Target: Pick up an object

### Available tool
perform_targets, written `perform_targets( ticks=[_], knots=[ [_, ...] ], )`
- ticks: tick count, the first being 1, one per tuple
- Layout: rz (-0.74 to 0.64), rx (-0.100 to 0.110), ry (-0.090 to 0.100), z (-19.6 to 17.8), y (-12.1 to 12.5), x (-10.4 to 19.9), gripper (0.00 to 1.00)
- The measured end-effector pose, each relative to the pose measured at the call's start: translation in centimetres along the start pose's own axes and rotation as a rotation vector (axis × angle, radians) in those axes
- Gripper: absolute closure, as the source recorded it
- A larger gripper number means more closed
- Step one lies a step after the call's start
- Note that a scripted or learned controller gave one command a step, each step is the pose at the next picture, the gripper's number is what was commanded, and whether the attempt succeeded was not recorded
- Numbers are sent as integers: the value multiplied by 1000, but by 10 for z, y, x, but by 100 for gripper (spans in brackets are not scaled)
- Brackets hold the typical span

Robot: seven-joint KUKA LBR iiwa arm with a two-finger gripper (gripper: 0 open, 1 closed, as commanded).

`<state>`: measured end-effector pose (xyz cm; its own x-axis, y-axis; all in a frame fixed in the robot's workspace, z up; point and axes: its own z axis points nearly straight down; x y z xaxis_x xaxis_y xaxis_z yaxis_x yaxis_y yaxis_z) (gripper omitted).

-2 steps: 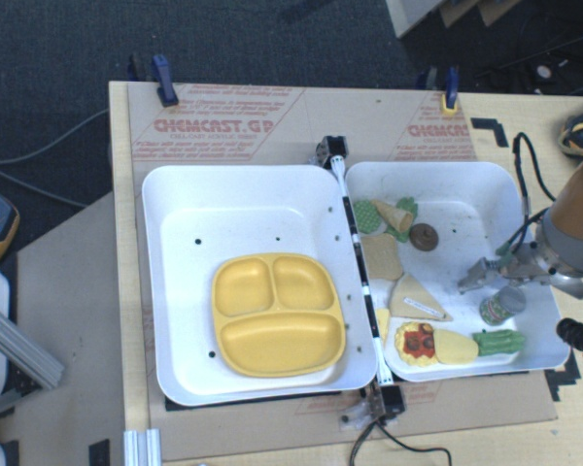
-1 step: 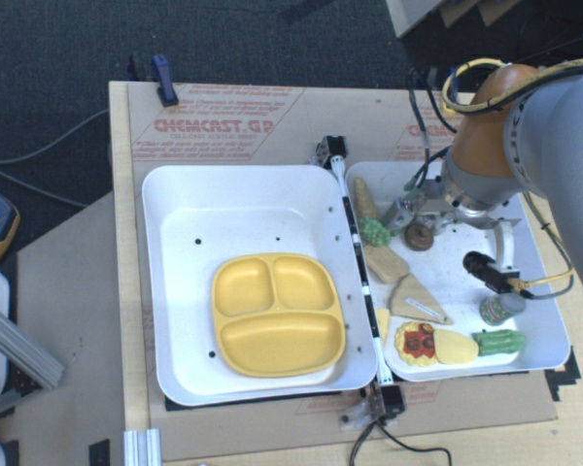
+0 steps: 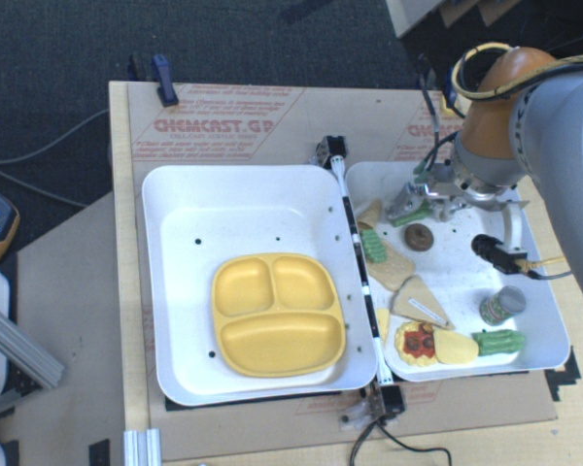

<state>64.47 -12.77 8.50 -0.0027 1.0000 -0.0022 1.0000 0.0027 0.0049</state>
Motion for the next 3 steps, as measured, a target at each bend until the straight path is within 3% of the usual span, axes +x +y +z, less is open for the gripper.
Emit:
perform_targets(
  ticks=[1,2,3],
  knots=[
    [1,8,4,0,-17,22,0],
    [0,5,2,-10,-16,21,100],
    [1,6,1,-10,-16,21,0]
  ],
)
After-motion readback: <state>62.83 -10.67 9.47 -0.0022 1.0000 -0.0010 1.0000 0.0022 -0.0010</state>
